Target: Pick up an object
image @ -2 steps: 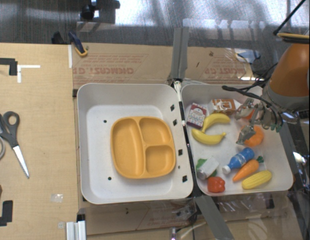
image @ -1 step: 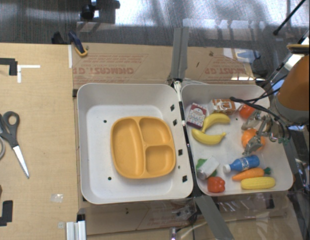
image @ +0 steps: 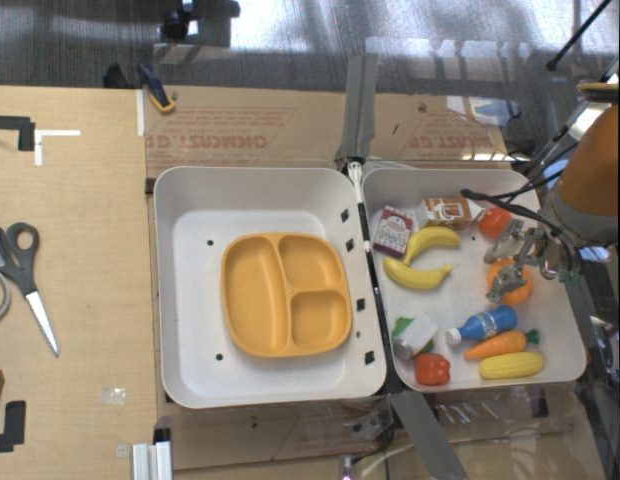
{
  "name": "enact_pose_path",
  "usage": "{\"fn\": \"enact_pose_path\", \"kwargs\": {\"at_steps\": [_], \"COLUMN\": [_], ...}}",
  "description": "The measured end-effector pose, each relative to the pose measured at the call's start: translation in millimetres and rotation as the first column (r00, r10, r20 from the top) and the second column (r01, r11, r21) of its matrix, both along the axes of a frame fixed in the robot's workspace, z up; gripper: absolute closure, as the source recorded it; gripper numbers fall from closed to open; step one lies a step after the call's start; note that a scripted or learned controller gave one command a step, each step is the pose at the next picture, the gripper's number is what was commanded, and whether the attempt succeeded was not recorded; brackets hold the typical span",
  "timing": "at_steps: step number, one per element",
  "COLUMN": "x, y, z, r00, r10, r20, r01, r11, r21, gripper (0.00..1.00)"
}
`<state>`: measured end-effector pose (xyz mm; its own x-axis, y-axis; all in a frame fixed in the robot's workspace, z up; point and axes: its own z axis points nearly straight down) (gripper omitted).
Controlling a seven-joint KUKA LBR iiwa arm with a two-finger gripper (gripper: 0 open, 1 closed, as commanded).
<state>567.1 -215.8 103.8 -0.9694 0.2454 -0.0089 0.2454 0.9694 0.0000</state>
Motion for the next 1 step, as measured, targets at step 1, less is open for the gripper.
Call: {"fn": "enact_pose_path", "kwargs": {"at_steps": [1], "x": [32.5], "y": [36.8], "z": [-10.8], "r00": [0.999], "r10": [-0.037], "r20": [-0.003], "r01": [0.037], "r11": [0.999], "r21": [0.002], "gripper": [1.0]}}
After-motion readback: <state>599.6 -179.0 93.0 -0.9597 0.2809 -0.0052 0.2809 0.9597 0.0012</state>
